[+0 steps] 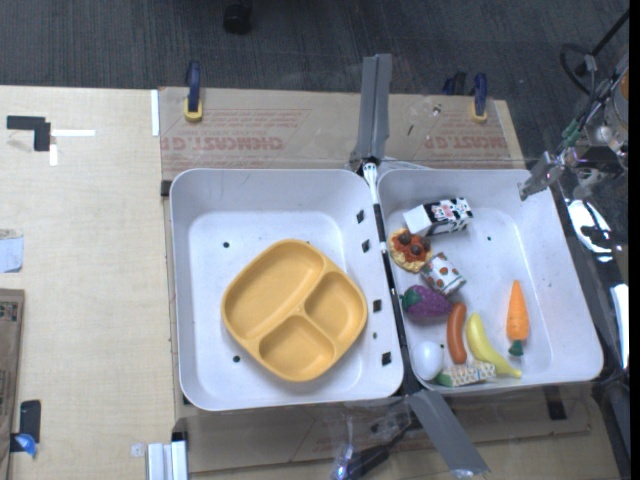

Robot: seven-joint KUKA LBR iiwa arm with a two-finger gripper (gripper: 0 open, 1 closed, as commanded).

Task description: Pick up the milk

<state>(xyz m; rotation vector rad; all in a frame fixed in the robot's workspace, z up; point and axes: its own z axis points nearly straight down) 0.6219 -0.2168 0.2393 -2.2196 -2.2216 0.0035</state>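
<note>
Right bin (pixel 560 298) holds the milk (pixel 438 217) — well left of the hand (pixel 545 173).

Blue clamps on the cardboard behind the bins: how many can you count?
2. One blue clamp stands behind the left bin; the other clamp stands behind the right bin. More may be hidden.

You've got open white floor across the right side and upper part of the right bin (pixel 560 298), well clear above the milk (pixel 440 216). On its left and lower side the way is crowded: the pizza slice (pixel 409 250) sits just below the milk, then a small box (pixel 443 274), grapes (pixel 427 304), sausage (pixel 456 332), banana (pixel 490 347) and carrot (pixel 516 314). The left bin (pixel 200 268) is mostly taken up by the yellow tray (pixel 293 310).
</note>
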